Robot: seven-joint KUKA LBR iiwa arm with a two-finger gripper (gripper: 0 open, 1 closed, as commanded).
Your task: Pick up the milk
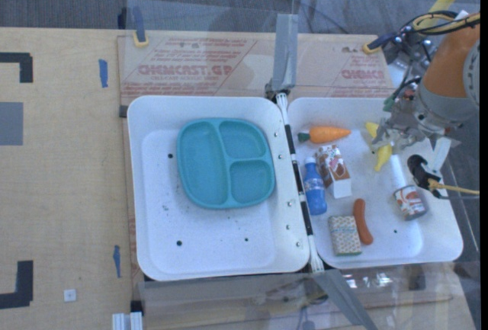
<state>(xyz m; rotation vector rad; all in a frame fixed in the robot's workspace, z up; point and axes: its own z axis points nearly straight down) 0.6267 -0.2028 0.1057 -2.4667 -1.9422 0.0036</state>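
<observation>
White-and-brown milk carton lying in right bin | tool grip state unreadable

Red print on the clear sheet beyond the left bin seems to read "CHEMCAST GP". Similar print on the right sheet is too blurred to read.
</observation>
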